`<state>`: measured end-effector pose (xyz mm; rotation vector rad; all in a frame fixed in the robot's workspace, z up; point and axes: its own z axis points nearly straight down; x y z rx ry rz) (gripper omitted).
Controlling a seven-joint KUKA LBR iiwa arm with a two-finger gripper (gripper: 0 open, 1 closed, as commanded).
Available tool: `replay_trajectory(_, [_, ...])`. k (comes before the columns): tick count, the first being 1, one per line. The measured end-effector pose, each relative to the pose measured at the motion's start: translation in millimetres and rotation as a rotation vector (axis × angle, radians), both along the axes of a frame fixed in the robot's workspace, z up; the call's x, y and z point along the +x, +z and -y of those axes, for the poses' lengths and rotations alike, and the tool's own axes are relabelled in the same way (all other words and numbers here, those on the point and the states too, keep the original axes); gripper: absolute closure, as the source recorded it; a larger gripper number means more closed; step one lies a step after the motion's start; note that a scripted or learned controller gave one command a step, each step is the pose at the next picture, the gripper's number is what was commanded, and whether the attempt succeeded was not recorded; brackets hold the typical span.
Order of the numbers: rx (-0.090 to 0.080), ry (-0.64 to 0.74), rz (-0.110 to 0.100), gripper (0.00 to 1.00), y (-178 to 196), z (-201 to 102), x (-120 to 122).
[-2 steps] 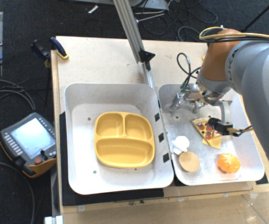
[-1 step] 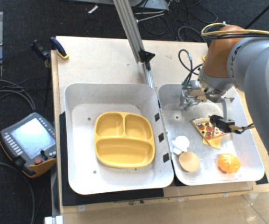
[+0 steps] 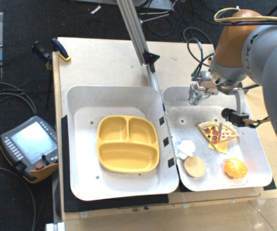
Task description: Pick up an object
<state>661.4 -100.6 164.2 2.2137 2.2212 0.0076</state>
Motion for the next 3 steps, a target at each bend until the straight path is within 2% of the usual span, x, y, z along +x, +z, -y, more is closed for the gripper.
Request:
replay_trajectory(2, [-0.001, -0.002, 0.001, 1.0, 110.2, -0.1, -14.9])
replay_trajectory(3, [0.002, 0.004, -0.009, 1.0, 97.4, -56.6, -36.2])
